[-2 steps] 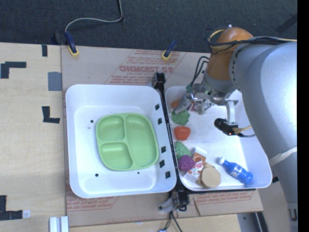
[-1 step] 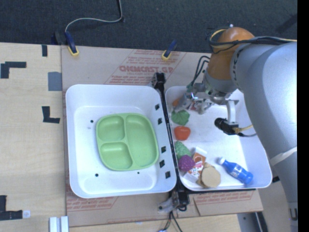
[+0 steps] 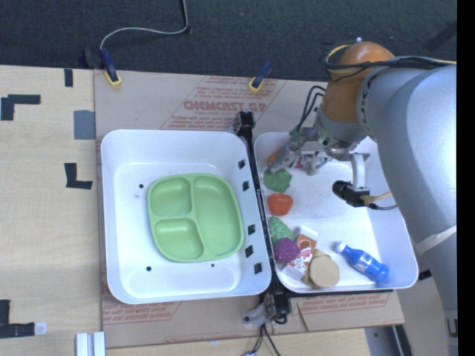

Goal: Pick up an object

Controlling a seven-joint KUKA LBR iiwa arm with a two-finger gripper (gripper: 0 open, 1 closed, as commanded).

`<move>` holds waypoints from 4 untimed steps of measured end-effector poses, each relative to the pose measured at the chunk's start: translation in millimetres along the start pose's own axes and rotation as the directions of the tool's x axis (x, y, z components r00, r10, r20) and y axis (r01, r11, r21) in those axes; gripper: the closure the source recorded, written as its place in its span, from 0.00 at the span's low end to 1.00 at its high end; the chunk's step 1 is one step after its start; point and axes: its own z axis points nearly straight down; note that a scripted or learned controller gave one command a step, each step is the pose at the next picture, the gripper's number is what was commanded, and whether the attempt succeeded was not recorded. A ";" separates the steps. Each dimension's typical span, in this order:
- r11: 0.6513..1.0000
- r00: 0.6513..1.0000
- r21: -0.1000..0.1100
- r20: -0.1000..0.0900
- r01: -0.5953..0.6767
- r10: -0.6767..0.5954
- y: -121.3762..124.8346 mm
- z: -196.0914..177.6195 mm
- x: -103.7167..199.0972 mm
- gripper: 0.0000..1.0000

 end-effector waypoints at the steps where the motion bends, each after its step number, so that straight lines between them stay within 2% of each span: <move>1: 1.000 1.000 -0.002 0.006 -0.003 0.003 -0.3 0.2 7.3 0.00; 3: 1.000 1.000 0.000 0.000 0.000 0.000 0.0 0.0 -4.4 0.00; 4: 1.000 1.000 -0.003 0.006 -0.003 0.003 -0.2 0.2 6.9 0.00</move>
